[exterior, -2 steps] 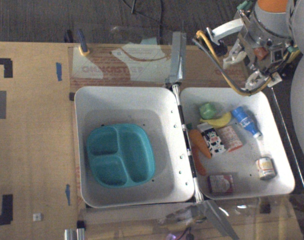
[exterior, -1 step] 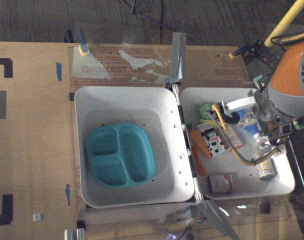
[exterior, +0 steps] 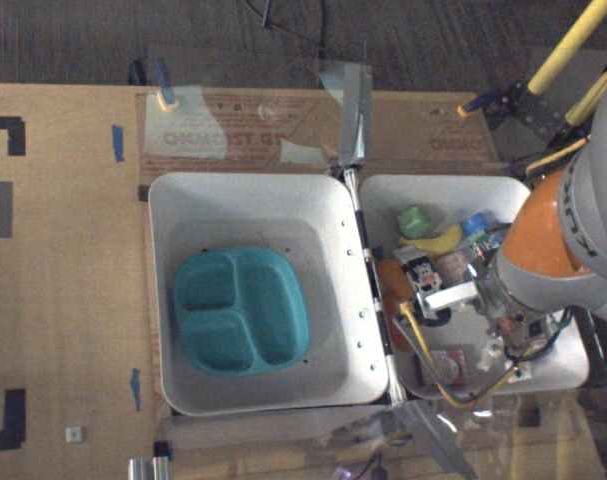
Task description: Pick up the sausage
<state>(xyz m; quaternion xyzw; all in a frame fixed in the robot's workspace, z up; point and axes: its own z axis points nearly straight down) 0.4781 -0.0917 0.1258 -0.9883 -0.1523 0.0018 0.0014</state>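
The hand (exterior: 501, 333) hangs low over the right bin (exterior: 568, 373), in the lower right of the frame, under the grey wrist and the orange band of the arm (exterior: 553, 238). The wrist covers most of it from above, so it cannot be told how far open the hand is, and nothing can be seen in its hold.

The sausage (exterior: 391, 286) appears to be the reddish-brown piece against the left wall of that same bin, to the left of the hand in the frame and slightly higher. Its long axis seems to run from top to bottom of the frame, along the wall, though its lower part is partly hidden. Judged from this, the hand needs to travel left across the bin and close across the short width, with the wall leaving little room on one side.

Above the sausage, in the upper part of the bin, a green round thing (exterior: 415, 220), a banana (exterior: 441, 239) and a small blue thing (exterior: 475, 225) sit close together. A reddish packet (exterior: 445, 366) lies near the bin's lower edge.

The left bin (exterior: 183, 198) holds a teal divided plate (exterior: 241, 308); both bins rest on the table (exterior: 63, 268).
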